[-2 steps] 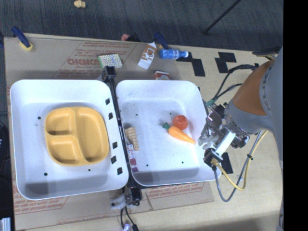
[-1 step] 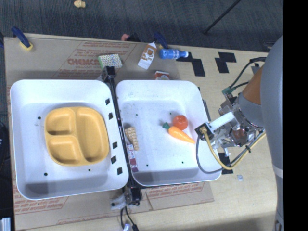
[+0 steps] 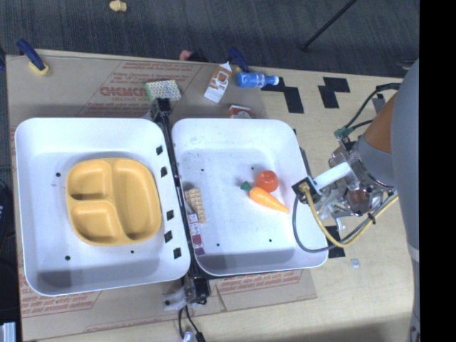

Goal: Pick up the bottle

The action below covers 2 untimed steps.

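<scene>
We've got the blue bottle (image 3: 256, 80) lying on its side on the bench, up behind the right bin (image 3: 214, 137), long axis running left-right, with what looks like its cap end pointing right. The gripper (image 3: 347, 204) hangs off that bin's right edge, well apart from it. Grip state? Can't tell.

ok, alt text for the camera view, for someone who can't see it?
The arm's gripper sits just past the right bin's right rim, while the blue bottle lies on the bench behind that bin. The right bin holds a carrot and tomato; the left bin holds a yellow divided tray.
</scene>
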Each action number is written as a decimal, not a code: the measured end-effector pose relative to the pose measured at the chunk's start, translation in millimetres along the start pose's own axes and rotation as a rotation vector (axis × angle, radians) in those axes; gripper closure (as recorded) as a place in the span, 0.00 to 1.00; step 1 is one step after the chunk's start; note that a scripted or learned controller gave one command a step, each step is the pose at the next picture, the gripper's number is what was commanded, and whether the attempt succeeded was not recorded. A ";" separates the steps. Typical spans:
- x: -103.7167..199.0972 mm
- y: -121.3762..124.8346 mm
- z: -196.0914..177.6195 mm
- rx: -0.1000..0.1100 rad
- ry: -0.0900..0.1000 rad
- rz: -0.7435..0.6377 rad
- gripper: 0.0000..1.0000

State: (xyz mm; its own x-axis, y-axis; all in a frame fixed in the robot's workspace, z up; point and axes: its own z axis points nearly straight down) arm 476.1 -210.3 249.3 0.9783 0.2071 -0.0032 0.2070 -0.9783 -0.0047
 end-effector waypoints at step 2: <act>-0.2 -0.1 -4.3 0.001 -0.001 0.001 1.00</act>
State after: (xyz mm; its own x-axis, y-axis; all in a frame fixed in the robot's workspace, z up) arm 475.9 -210.3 253.5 0.9785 0.2060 -0.0044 0.2060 -0.9785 -0.0061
